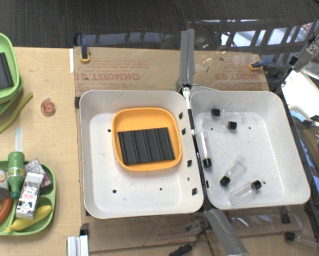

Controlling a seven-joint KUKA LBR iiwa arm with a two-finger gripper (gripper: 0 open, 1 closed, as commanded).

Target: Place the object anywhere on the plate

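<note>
An orange plate [146, 122] rests in the left white bin [101, 191], a dark ribbed rectangular pad [147, 145] lying on it. In the right white bin [287, 143] lie several clear plastic vials with black caps: one near the back [223, 112], one beside it [238, 122], one along the left wall [203, 151], and two toward the front [231, 172] [246, 190].
On the wooden table to the left stands a green tray [39, 220] with toy food and a bottle. A green plate [2, 79] with a dark pad sits at the far left. Cardboard [133, 71] lies behind the bins, and a metal divider post [187, 57] rises between them.
</note>
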